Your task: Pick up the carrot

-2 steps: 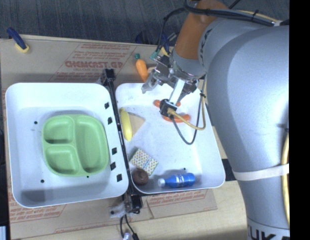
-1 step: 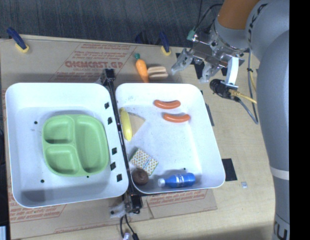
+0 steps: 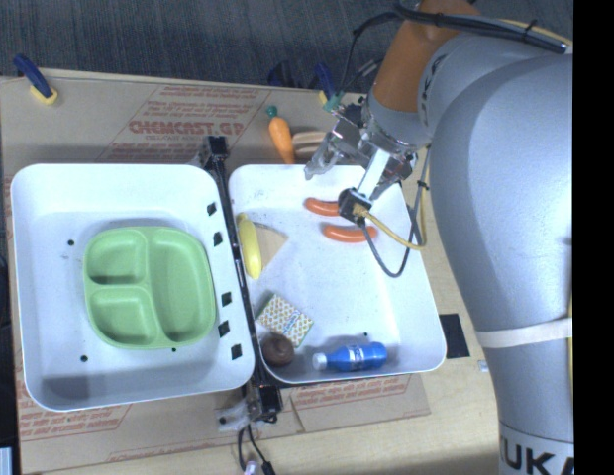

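Orange carrot (image 3: 279, 138) with a green top, out of both bins, on the cardboard-covered table (image 3: 139, 107) just beyond the far rim of the right bin (image 3: 396, 295). Lies tilted, green end pointing away from the bin, near the bin's far left corner. Just beside it on the right, a pale tan object (image 3: 307, 145), too blurred to name. Next to that, above the bin's far rim, the tool (image 3: 327, 164) at the end of the grey arm (image 3: 485, 166), close to the carrot but not on it; released or clenched, cannot tell, and nothing seen in its grasp. Below the tool, inside the right bin, two orange-red sausages (image 3: 323, 206) near each other, the second (image 3: 345, 232) a little nearer the camera. Along the bin's left wall, a yellow banana (image 3: 250, 247) touching a tan wedge (image 3: 273, 242). Toward the near edge, a patterned square packet (image 3: 284, 319), a brown doughnut (image 3: 278, 347) just beside it, and a blue bottle (image 3: 353, 356) on its side. In the left bin (image 3: 40, 226), a green divided plate (image 3: 149, 285).
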Motion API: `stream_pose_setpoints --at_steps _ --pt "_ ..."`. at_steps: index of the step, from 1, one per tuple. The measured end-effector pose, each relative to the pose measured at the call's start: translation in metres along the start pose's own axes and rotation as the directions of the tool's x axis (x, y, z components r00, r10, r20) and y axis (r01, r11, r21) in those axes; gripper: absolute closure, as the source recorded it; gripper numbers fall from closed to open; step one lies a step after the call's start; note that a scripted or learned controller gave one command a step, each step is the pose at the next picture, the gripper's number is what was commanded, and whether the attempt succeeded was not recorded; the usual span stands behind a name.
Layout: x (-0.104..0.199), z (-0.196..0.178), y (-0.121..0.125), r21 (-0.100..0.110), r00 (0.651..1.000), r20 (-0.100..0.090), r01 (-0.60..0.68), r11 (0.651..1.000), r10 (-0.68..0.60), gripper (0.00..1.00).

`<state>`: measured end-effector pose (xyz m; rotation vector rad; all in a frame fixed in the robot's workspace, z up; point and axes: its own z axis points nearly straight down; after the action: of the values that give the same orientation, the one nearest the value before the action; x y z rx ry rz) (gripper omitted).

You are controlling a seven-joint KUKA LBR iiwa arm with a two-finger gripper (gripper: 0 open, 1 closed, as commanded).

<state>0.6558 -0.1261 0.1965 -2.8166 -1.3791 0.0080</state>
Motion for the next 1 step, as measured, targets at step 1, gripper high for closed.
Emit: stream_pose_setpoints --at_steps 1 --pt "-0.0297 0.1059 0.0140 0.000 0.981 0.000 -0.192 0.981 0.192 0.00"
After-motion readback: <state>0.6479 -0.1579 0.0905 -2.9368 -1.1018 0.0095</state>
